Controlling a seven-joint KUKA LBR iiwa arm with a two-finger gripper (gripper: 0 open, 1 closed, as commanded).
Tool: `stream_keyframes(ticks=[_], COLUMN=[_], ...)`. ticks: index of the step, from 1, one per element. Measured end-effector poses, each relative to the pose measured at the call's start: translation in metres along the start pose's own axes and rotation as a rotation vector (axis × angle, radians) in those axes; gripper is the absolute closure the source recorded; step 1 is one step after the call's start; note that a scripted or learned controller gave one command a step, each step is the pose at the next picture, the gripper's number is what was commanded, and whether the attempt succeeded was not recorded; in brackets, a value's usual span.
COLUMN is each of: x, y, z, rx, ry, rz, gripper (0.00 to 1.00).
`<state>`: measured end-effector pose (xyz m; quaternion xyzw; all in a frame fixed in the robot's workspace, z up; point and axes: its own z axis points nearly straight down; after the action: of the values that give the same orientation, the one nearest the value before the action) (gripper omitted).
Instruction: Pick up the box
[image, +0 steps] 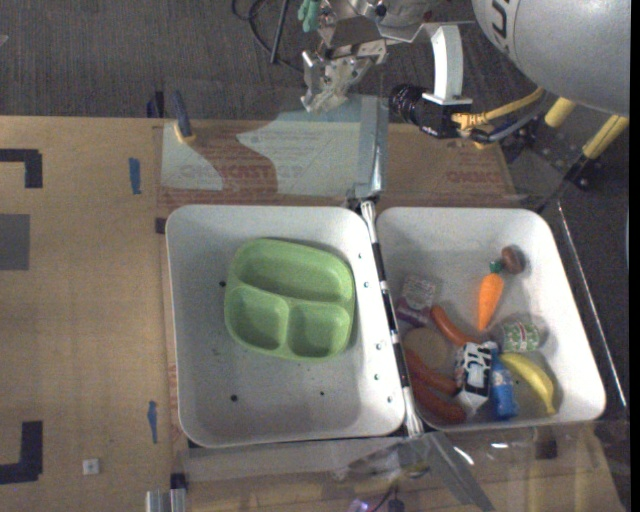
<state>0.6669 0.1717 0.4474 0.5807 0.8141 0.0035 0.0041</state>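
Observation:
The box (476, 366) is a small black-and-white carton lying in the right bin (560, 250), near its front. It is wedged between red sausages (436, 386) on its left and a blue item (502, 391) on its right. My gripper (326, 84) hangs high over the bench's back edge, above and behind the left bin (195, 330), far from the box. I see nothing held in it.
A green divided plate (292, 298) lies in the left bin. The right bin also holds a carrot (488, 298), a banana (534, 381), a green-and-white round item (521, 332), a brown piece (513, 259) and a small packet (418, 292). A metal divider (380, 290) separates the bins.

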Motion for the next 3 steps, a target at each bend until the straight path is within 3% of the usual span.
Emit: stream_keyframes(ticks=[1,2,3], x=[0.001,-0.151,-0.157], y=[0.001,-0.052,-0.054], z=[-0.011,0.011,0.011], rx=[-0.006,0.011,0.011], ry=[-0.002,0.001,0.001], rz=[-0.002,0.131,0.141], gripper=[1.00,1.00,1.00])
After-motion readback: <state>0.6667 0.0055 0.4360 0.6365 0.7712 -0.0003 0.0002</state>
